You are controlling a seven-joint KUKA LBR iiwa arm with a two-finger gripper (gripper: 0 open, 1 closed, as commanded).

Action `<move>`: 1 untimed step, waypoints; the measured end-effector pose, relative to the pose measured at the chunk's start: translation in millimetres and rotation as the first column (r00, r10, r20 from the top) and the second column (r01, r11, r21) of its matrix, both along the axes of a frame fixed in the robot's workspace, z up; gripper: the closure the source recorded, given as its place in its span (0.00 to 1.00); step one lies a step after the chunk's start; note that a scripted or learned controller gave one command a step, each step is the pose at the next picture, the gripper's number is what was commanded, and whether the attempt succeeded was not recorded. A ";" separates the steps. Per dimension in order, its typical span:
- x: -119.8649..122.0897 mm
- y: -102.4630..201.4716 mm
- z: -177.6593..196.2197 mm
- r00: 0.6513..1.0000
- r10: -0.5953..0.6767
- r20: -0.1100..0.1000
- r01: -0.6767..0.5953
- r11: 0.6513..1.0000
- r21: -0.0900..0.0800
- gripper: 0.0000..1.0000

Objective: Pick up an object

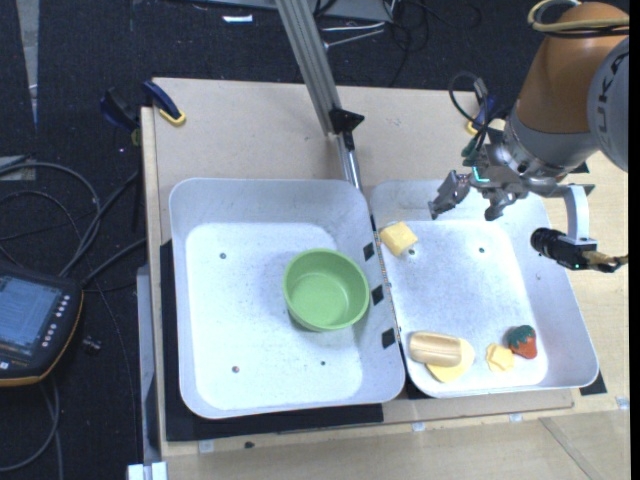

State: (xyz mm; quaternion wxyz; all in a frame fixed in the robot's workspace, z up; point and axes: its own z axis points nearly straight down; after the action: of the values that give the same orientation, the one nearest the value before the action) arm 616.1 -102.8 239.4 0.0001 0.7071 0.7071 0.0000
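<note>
My gripper (470,200) hangs above the far edge of the right bin (500,268), its two dark fingers spread open with nothing between them. A yellow block (398,238) lies at the right bin's far left corner, left of and below the gripper. Along the bin's near edge lie a tan and yellow bread-like piece (438,353), a small yellow piece (500,357) and a red strawberry-like toy (521,341). A green bowl (325,289) stands upright in the left bin (230,298).
A slanted metal pole (315,58) runs from the top of the view down to the bins' shared far corner. A black cable fitting (560,246) sticks out by the right bin's right rim. A teach pendant (30,323) lies on the floor at left.
</note>
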 end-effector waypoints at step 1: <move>0.0 0.0 -0.1 1.000 0.000 0.000 0.000 1.000 0.000 0.00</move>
State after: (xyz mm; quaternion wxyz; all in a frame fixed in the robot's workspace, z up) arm 616.1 -102.8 239.4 0.0000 0.7071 0.7071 -0.0001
